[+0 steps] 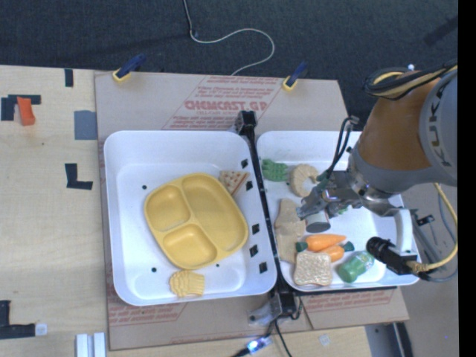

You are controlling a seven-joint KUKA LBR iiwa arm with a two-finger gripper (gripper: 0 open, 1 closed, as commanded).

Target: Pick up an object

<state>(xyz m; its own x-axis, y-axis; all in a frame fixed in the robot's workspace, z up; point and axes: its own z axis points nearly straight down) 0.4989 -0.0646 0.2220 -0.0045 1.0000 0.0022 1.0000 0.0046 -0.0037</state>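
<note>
My gripper (pixel 318 213) hangs low over the middle of the right bin (pixel 387 282), with the grey and orange arm coming in from the right. Just below it lies an orange carrot (pixel 326 242). A slice of toast (pixel 312 269) and a green item (pixel 355 266) sit along the bin's front wall. To the gripper's left lies a tan flat piece (pixel 286 218). Behind it are a round beige biscuit (pixel 303 178) and a green leafy piece (pixel 274 171). Nothing is visibly held.
The left bin (pixel 119 199) holds a yellow divided plate (pixel 195 219), a cracker (pixel 233 179) at the plate's back right and a yellow corn piece (pixel 187 282) at the front. A black divider (pixel 256 192) separates the bins. A cable (pixel 230 36) trails behind.
</note>
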